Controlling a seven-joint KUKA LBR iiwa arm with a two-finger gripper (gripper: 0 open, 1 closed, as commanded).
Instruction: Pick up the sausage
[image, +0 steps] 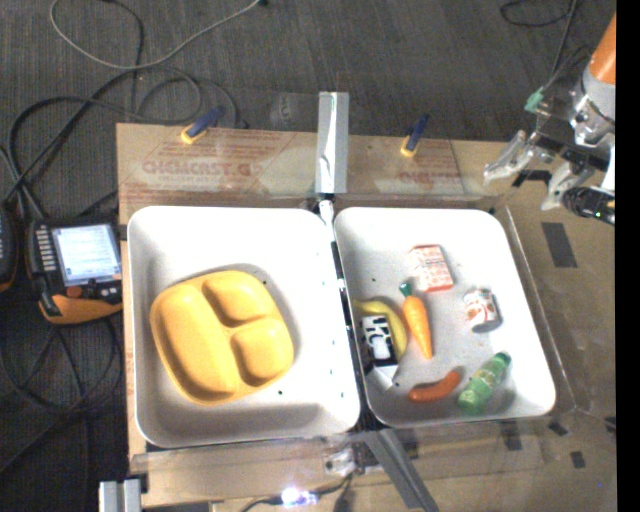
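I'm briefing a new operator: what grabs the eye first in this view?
The big yellow divided plate in the left bin dominates. The right bin holds a cluster of small foods, with the sausage near its front beside a green bottle. The gripper hangs beyond that bin's far right corner.

You see two bins (140, 300); one yellow tray (222, 333); one each: sausage (436, 387), carrot (417, 322), banana (388, 318), bottle (484, 381), carton (431, 268), can (481, 308).

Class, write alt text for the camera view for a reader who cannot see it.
A red sausage lies near the front of the right bin among a carrot, banana and green bottle. The gripper hovers beyond the bin's far right corner; a yellow tray fills the left bin.
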